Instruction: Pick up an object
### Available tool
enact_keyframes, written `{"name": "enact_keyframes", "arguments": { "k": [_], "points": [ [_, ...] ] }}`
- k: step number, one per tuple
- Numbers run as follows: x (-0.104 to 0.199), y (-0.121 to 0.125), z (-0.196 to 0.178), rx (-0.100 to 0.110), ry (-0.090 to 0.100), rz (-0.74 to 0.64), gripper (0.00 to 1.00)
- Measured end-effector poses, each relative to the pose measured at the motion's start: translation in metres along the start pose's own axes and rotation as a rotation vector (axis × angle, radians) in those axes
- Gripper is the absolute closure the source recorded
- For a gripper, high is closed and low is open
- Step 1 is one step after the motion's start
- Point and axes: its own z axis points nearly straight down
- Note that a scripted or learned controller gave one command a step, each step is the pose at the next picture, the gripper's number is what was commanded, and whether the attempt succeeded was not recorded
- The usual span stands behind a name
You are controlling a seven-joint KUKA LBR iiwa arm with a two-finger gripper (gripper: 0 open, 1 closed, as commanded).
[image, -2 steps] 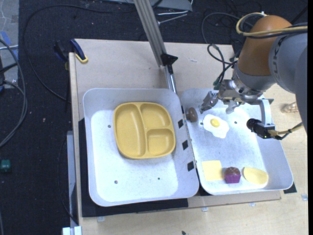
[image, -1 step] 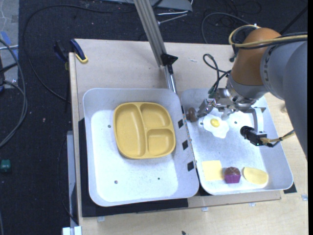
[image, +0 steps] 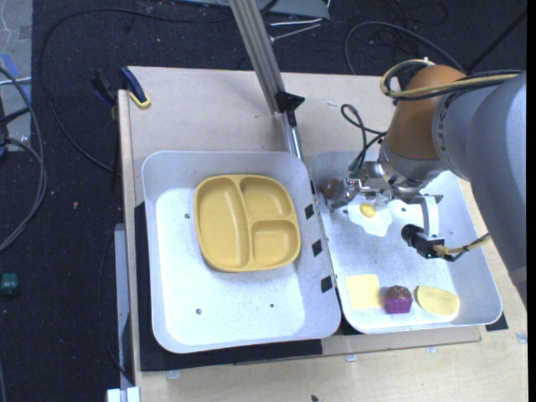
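The right bin (image: 471, 254) holds several toy foods. A white fried egg with a yellow yolk (image: 369, 215) lies near its upper left. Along the front edge lie a pale yellow cheese square (image: 363, 291), a small purple piece (image: 398, 299) and a yellow oval piece (image: 438, 301). A small brown object (image: 329, 191) sits by the bin's left wall. My gripper (image: 358, 193) hangs low over the upper left of this bin, just above the egg and right of the brown object. Nothing shows held in it.
The left bin (image: 234, 312) carries a yellow divided plate (image: 247, 222). A slanted metal pole (image: 261, 48) rises behind the two bins. The grey arm with its orange band (image: 419, 111) covers the right bin's back right. A black cable loops near the wrist.
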Motion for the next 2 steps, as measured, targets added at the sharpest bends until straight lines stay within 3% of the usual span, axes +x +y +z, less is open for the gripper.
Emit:
{"name": "enact_keyframes", "arguments": {
  "k": [1, 2],
  "points": [
    [0.003, 0.000, -0.008, 0.000, 0.006, 0.000, 1.00],
    [0.005, -0.003, -0.053, 0.006, 0.007, -0.002, 1.00]
  ]
}}
